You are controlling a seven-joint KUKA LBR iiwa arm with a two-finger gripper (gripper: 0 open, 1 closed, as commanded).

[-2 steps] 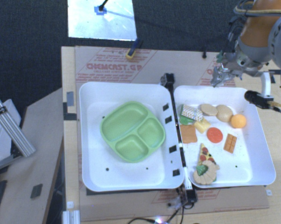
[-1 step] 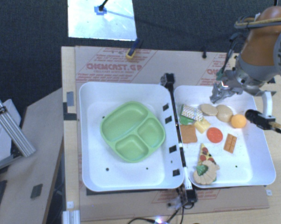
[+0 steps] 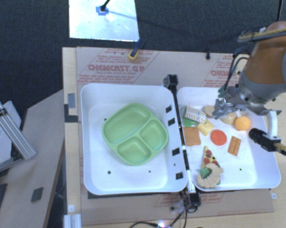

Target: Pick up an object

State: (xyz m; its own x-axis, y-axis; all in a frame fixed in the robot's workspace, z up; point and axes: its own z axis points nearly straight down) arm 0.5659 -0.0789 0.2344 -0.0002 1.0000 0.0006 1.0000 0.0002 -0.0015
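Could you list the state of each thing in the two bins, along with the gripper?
Green divided plate: flat in the left bin, nothing on it.
Gripper: low in the right bin, over the toy food.
Orange ball: resting free beside the gripper.
Red disc: lying flat.
Pizza slice: lying flat.
Brown wafer: lying flat.

green tray (image 3: 134,134), orange ball (image 3: 243,123), red disc (image 3: 218,137)
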